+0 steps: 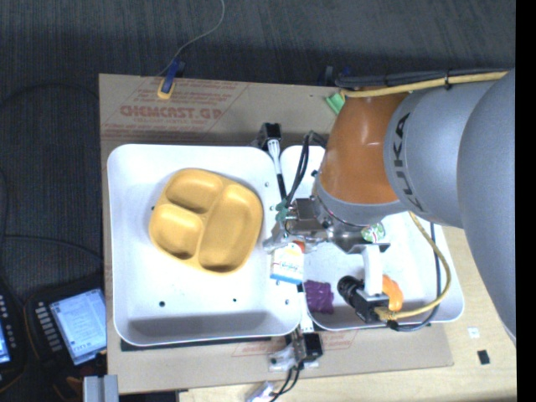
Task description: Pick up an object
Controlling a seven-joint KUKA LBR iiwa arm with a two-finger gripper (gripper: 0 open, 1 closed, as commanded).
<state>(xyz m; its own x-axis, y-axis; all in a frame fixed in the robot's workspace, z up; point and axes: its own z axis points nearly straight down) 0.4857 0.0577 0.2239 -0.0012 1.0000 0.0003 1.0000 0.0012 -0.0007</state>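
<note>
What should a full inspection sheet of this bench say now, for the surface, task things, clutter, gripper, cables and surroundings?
Surface: brown sheet with printed letters; left bin and right bin side by side on it.
Job's things: yellow divided tray in the left bin; purple object and small orange thing in the right bin; white-and-blue packet at the edge between the bins.
Clutter: nothing seen.
Gripper: gripper low, just above the packet; whether it holds anything cannot be told.
Cables: thin cable from a blue clip; black cables between the bins.
Surroundings: dark floor; screen device at lower left.
</note>
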